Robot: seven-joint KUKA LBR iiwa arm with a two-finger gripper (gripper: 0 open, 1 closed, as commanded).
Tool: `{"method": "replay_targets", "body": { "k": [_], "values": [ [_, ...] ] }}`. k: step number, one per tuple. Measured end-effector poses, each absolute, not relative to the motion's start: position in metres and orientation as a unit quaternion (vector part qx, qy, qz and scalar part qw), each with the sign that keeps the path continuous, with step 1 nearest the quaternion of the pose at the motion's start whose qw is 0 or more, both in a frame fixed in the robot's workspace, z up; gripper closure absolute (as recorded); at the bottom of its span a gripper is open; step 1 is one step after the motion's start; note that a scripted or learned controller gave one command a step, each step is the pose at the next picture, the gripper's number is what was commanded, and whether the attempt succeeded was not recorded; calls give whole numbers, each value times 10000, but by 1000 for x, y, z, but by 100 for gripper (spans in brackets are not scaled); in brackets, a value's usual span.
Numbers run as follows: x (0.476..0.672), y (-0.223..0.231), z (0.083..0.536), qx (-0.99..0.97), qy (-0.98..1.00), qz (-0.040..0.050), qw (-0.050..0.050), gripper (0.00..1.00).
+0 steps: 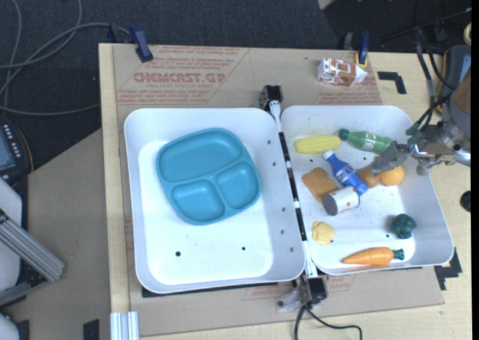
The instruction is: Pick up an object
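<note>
My two-finger metal gripper [395, 154] hangs low at the right of the frame, over the right shallow white bin [430, 215]; I cannot tell its opening. Its tip sits just beside a small round orange fruit [391, 175]. My arm enters from the right edge, wrist level

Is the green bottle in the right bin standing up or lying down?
Lying down. The green bottle rests lengthwise on the right bin floor, cap toward the corn cob, its side facing the camera.
</note>
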State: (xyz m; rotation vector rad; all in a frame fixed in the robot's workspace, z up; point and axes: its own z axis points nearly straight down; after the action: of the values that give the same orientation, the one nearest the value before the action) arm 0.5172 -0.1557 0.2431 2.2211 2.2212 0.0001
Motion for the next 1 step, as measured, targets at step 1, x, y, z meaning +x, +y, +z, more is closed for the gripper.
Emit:
{"method": "replay_targets", "body": {
  "k": [1],
  "values": [
    [572, -221, 92, 7068, 7074, 24, -47, 0]
  ]
}}
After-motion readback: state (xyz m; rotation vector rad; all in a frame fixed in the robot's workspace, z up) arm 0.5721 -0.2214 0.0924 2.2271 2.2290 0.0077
